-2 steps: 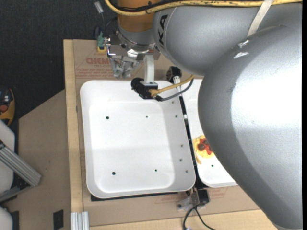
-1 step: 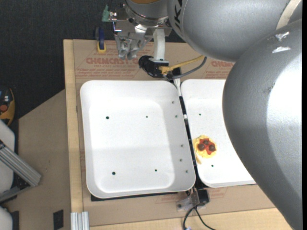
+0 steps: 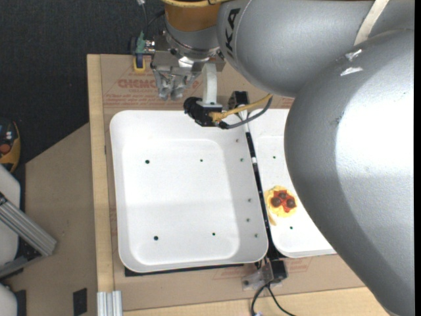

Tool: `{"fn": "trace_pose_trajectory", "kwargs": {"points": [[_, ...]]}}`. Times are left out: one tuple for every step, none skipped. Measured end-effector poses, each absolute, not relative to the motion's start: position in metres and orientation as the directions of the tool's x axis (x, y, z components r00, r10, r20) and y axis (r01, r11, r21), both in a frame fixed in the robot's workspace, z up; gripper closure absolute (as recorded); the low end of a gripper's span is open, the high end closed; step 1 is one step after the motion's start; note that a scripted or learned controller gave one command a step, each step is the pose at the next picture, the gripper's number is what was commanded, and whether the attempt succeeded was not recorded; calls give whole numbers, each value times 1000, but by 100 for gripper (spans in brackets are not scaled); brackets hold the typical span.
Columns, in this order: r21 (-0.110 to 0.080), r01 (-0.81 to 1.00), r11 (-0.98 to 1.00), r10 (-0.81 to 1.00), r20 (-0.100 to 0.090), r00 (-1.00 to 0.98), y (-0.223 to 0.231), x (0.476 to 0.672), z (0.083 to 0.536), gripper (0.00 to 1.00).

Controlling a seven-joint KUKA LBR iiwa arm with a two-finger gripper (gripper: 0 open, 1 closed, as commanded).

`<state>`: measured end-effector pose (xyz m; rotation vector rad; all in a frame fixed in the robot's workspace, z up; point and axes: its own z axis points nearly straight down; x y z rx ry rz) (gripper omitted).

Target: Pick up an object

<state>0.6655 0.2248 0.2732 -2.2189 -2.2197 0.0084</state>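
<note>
A small flat object [image 3: 283, 202], yellow with red and dark blotches, lies in the right bin [image 3: 299, 242] close to its left wall. My gripper [image 3: 172, 87] hangs under the orange band at the top of the camera view, above the cardboard just beyond the far rim of the left bin [image 3: 131, 176]. It is far from the object, up and to the left of it. Nothing shows in the gripper. The grey arm covers most of the right bin.
A black fitting with yellow and black cables [image 3: 209, 112] sits at the left bin's far right corner. A dark strip [image 3: 254, 170] runs between the bins. A metal rail [image 3: 26, 226] lies off the bench at left, and a connector with a cable [image 3: 266, 275] at the front.
</note>
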Motion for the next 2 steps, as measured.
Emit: {"fn": "trace_pose_trajectory", "kwargs": {"points": [[9, 1000, -2, 1000, 2, 2, 195, 667, 351, 100], [-10, 1000, 3, 1000, -2, -3, 226, 665, 267, 100]]}}
